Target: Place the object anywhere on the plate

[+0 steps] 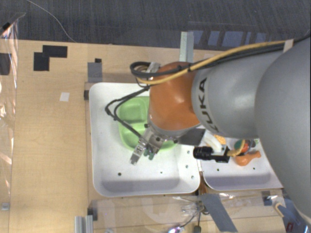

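Basically, the arm (233, 91) comes in from the right and covers most of the right bin (243, 178) and the back corner of the left bin (141, 178). Green plate (132, 118) sits in the left bin, toward its back right, partly under the wrist. Gripper (142, 153) hangs at the plate's front edge, pointing down-left, tips over the rim where it meets white bin floor. Can't tell how its grip stands at this resolution, nor whether anything is in it. Loose items, including an orange piece (247, 158), lie in the right bin, well apart from the gripper. Key relation: the plate lies just behind and up-left of the tips, so my guess is a release needs a short shift that way.
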`<action>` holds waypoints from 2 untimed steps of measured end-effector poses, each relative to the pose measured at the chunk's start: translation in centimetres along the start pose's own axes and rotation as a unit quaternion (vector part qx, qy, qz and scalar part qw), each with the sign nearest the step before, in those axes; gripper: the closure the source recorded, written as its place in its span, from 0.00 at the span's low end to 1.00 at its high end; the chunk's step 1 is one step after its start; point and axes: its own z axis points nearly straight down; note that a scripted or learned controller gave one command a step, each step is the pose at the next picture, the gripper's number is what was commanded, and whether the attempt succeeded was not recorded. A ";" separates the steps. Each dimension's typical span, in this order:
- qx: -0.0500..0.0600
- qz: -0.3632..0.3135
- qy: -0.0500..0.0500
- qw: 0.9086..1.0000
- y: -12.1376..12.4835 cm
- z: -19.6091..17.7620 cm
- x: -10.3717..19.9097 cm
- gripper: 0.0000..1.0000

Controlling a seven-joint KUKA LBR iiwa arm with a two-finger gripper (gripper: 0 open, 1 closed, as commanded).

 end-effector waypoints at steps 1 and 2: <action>-0.001 -0.163 -0.002 0.987 0.6 -7.0 -6.3 0.00; -0.001 -0.089 -0.001 0.996 0.0 -8.5 0.9 0.00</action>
